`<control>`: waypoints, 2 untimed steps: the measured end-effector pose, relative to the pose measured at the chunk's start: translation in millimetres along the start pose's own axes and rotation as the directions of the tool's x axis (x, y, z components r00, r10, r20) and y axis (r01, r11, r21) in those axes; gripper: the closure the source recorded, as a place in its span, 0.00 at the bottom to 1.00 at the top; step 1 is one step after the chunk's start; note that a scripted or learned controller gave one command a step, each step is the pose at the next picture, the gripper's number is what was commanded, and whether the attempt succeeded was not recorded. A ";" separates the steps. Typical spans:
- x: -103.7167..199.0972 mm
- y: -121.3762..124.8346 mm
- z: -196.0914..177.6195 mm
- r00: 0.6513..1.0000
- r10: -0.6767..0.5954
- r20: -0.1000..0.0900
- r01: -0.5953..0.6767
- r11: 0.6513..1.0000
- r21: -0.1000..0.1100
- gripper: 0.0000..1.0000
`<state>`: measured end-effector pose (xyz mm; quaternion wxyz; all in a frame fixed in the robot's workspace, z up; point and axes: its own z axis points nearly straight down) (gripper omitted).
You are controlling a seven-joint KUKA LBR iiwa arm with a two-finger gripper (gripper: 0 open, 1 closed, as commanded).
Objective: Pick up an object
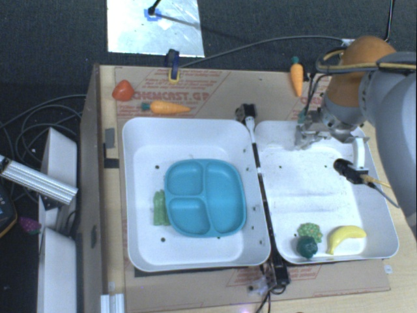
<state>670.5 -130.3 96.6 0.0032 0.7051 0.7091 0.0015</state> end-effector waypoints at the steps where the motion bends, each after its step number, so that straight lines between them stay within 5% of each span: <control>1: 1.2 -6.4 -71.6 1.000 0.003 -0.001 -0.003 1.000 0.001 1.00; 2: 1.3 -7.0 -70.7 1.000 0.002 -0.001 -0.002 1.000 0.003 0.00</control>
